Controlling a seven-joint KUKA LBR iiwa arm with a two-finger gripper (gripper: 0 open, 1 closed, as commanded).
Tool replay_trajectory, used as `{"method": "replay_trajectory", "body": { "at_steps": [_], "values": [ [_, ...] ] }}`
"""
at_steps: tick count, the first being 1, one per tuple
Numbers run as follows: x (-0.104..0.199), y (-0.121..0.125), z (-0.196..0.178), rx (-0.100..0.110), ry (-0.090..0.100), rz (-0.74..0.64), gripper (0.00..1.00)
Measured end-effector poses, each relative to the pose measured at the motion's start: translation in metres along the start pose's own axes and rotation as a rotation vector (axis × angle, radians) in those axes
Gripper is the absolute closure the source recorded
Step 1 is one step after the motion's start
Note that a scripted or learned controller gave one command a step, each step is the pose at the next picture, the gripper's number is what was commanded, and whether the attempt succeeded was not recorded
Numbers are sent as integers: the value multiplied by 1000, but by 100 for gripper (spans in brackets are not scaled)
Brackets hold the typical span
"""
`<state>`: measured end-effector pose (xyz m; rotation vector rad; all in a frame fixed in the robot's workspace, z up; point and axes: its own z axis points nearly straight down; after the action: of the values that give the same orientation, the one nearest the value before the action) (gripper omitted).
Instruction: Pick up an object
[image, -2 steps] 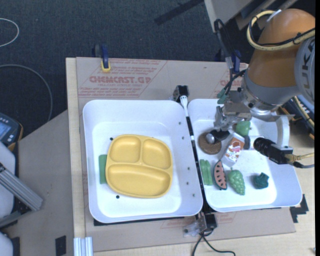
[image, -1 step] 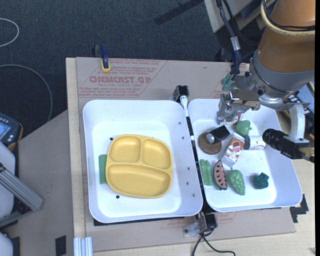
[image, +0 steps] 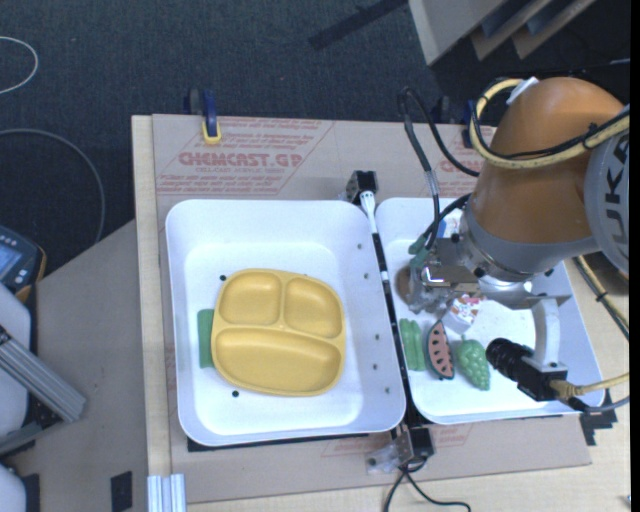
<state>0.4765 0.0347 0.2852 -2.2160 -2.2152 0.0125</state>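
In the right bin (image: 500, 412), the hand (image: 432, 275) hangs low over the far left part, close to the wall shared with the left bin (image: 190, 300). Whether it is released or clenched I cannot tell, since the wrist above covers it; nothing can be seen grasped. The likely targets lie in a row just to its near side: a green stick (image: 409, 345), a watermelon slice (image: 440, 350) and a bumpy green toy (image: 474, 363). The stick and slice have their long axes running far to near. A small white and red piece (image: 463, 312) sits closest, partly under the wrist and hard to make out. In the left bin a yellow plate (image: 280, 330) lies well apart.
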Motion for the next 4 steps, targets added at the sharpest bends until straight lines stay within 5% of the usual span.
{"method": "replay_trajectory", "body": {
  "at_steps": [1,2,3,4],
  "values": [
    [14,3,-126,-28,2,-4,100],
    [18,1,-178,-20,1,-2,100],
    [32,1,-33,4,-2,0,100],
    [7,2,-115,-22,0,2,100]
  ]
}}
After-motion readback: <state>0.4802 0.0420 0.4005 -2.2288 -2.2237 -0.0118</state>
